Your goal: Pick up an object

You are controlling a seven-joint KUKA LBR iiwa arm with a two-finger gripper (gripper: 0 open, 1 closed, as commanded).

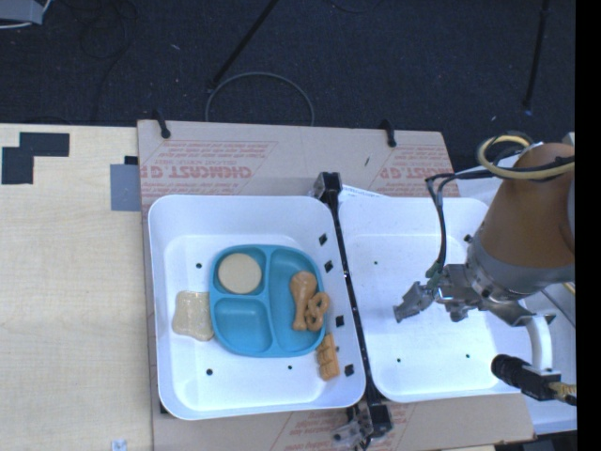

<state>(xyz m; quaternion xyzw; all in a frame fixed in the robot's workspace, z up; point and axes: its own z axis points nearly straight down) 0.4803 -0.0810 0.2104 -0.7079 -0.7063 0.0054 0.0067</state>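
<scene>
My gripper [408, 309] hangs low over the middle of the right bin [394, 242], with nothing visible in it. In the left bin [178, 252] lies a blue divided plate [246, 329]. A round tan disc [238, 272] sits in the plate's upper-left compartment, and a brown pretzel-like piece [308, 301] fills its right compartment. A pale bread-like slab [193, 315] rests on the bin floor just left of the plate. A small brown chunk [327, 357] lies at the plate's lower right corner, near the divider between the bins.
The grey arm with its orange band [528, 224] covers the right bin's right side. A black clamp bar [340, 280] runs between the two bins. Cardboard [244, 163] lies under them, and a light wooden bench [66, 299] spreads to the left.
</scene>
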